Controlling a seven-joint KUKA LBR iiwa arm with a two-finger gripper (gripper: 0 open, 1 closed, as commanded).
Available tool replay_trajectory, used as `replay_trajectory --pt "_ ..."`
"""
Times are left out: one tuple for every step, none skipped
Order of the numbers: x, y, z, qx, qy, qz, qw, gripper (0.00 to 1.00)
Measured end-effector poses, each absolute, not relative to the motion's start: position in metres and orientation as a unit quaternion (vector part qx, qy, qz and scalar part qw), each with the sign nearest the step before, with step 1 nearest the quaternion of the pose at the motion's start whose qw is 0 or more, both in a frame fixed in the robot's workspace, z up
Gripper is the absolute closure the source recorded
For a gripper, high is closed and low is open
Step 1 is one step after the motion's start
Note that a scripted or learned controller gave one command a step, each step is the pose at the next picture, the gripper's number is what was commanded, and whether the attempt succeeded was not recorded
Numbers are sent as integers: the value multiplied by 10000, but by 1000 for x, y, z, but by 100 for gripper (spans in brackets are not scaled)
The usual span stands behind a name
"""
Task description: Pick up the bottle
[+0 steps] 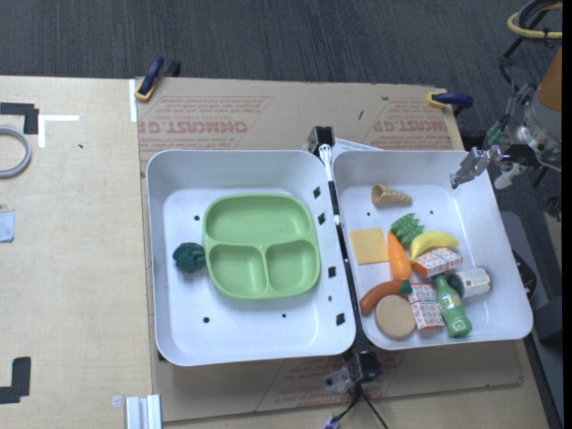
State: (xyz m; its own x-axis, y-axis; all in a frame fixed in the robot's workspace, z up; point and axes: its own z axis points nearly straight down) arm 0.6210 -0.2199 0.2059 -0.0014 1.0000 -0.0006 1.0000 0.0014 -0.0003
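The green bottle [452, 311] with a white and red label lies on its side in the right bin [496, 206], near the front right corner. It touches a red and white carton [425, 310] on its left. My gripper [481, 168] hovers over the right bin's far right corner, well behind the bottle. Its fingers stand open with nothing between them.
Packed around the bottle are a banana [433, 242], carrot [399, 255], cheese slice [368, 245], sausage [379, 295], round cookie [394, 316], cone [390, 195] and small boxes. The left bin [170, 239] holds a green divided plate [262, 245] and a broccoli piece [189, 256].
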Motion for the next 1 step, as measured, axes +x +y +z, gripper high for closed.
replay_trajectory --pt "622 -220 216 7056 7086 -6 12 100"
